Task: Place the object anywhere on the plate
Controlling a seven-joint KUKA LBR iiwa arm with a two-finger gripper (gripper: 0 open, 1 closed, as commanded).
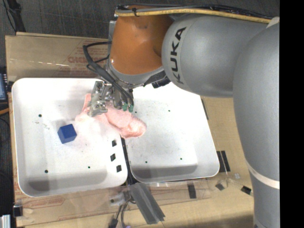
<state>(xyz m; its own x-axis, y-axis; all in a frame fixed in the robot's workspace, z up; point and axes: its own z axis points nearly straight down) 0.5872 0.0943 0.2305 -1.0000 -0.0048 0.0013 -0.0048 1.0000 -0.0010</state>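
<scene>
A small blue cube (67, 133) lies on the floor of the left bin (28, 175), left of centre. A pale pink, plate-like thing (127, 123) lies across the divider between the two bins, partly in each, and part of it is hidden under the wrist. The gripper (101, 102) hangs over the pink thing's left part, up and to the right of the cube and apart from it. Nothing shows between the gripper and the cube. The arm's orange band (135, 42) and grey body cover the back of the bins.
The right bin (190, 141) shows bare white floor to the right of the pink thing. Black tape marks (114, 156) sit on the divider near the front. Cardboard (47, 56) lies behind the bins, and a grey bracket (145, 203) lies in front of them.
</scene>
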